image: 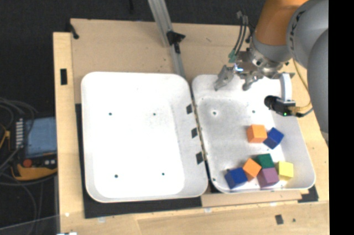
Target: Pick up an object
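**Blocks in the near right corner, gripper up at the far rim**

Toward the near right corner of the right bin [221,118] lie the blocks. An orange block [256,133] and a blue block [274,137] sit just beside each other, a little apart from the rest. Closer to the near rim is a tight cluster: a second blue block [236,177], a second orange block [252,167] touching it, a green block [265,160] behind, a purple block [268,177] and a yellow block [285,170] at the right end.

Well apart from all of them, the gripper [237,79] hangs over the far edge of the same bin. Its two fingers are spread, with bare white bin floor showing between them and no block in the gap. Above it rise the grey wrist and the orange band [275,18] of the arm, coming in from the right.

Left of this bin, edge to edge with it, sits the left bin [138,134]. A slanted metal rail [157,7] crosses the far side of the wooden bench [110,46].
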`<state>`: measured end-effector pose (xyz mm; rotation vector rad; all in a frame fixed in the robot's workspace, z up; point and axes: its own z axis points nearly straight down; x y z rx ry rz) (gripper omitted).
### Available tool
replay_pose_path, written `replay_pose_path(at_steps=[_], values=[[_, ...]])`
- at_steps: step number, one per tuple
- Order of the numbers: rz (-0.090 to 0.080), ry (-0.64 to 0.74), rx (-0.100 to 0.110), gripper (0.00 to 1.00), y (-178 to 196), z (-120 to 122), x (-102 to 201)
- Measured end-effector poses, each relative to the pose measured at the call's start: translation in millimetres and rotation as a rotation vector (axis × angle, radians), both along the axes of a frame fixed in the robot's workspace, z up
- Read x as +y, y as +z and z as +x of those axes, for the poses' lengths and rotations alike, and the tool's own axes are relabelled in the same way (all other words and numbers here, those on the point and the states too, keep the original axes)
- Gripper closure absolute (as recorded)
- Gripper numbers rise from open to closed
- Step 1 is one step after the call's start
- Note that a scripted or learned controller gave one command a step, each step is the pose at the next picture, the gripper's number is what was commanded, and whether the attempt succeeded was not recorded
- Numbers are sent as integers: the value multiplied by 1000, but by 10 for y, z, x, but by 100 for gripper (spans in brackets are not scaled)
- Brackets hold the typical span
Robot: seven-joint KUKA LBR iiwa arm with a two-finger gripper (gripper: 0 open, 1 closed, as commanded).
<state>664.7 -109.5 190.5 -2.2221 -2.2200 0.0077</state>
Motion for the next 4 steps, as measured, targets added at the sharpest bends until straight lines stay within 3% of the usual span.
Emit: replay_pose_path(at_steps=[1,2,4], values=[[0,3,-2,0,-449,76,19],[1,3,-9,100,-318,94,15],[3,7,-9,100,643,77,108]])
